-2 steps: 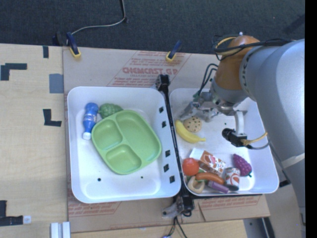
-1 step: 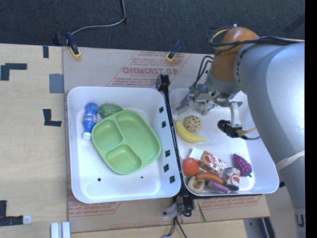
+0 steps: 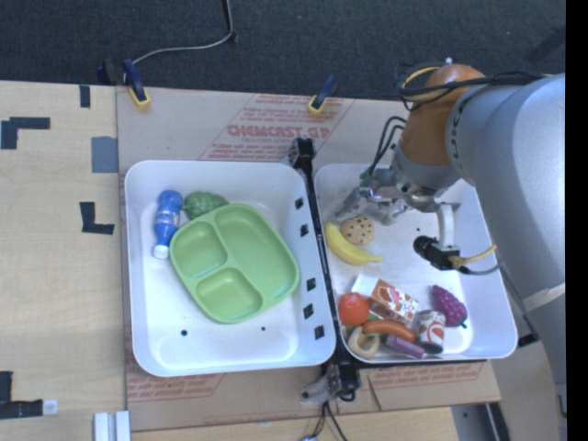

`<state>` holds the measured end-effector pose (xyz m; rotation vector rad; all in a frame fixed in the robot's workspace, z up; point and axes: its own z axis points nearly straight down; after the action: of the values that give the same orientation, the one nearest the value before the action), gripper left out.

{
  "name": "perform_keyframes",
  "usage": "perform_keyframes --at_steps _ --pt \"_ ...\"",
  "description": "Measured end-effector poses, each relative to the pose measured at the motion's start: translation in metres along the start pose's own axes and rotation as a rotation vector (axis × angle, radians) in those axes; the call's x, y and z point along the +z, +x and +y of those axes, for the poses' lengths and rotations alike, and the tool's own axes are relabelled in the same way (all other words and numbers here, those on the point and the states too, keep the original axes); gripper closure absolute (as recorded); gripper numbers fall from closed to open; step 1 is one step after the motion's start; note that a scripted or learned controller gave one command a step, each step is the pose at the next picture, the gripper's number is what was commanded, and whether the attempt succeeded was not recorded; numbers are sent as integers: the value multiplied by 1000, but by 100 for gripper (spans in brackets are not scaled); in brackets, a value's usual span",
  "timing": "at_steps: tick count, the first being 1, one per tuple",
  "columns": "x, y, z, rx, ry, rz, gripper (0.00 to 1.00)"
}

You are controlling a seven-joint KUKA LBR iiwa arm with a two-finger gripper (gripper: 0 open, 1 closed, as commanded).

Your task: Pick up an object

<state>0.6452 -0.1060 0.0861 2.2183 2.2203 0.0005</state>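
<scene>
The tool [image 3: 360, 203] hangs low in the right bin [image 3: 487, 338], right above a speckled cookie [image 3: 358, 230] that lies just toward the near side of it; whether it is spread or closed I cannot tell, and nothing shows in its grasp. A banana [image 3: 349, 247] touches the cookie's near edge, its long axis slanting from the divider toward the bin's middle. Red print on the cardboard [image 3: 239, 131] covering the surface reads "CHEMCAST".

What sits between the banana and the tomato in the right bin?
Nothing: in the camera view, bare white bin floor separates the banana from the tomato.
</scene>
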Motion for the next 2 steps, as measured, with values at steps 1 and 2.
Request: perform_keyframes --at_steps 1,2 --pt "0 9 -4 0 -1 -1 0" --pt "0 8 -4 -1 -1 1 0"
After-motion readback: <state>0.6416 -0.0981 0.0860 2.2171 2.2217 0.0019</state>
